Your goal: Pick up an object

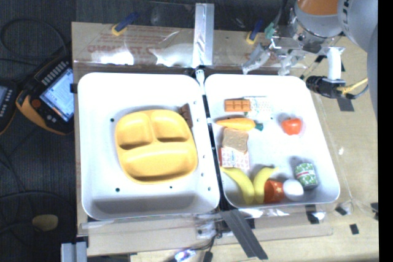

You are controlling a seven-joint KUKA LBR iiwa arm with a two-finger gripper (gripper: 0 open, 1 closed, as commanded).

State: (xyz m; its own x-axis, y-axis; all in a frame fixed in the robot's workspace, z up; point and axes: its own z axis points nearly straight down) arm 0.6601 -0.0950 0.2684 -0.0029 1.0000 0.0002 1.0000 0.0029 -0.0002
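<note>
My gripper point(279, 62) hangs above the back rim of the right bin point(322, 132). Its fingers are spread, with nothing between them. Below it in that bin lie an orange waffle point(237, 105), a carrot point(236, 123), a red tomato point(292, 126), a slice of bread point(235, 140) and a small printed packet point(234, 158). At the front are two bananas point(245, 182), a red piece point(274, 191), a white egg point(293, 188) and a green can point(306, 173).
The left bin point(92, 132) holds a yellow divided plate point(156, 145) and a small brown piece point(185, 112) by the divider. A handheld pendant point(52, 98) lies off the bench at the left. Blue clips point(124, 23) sit on the back board.
</note>
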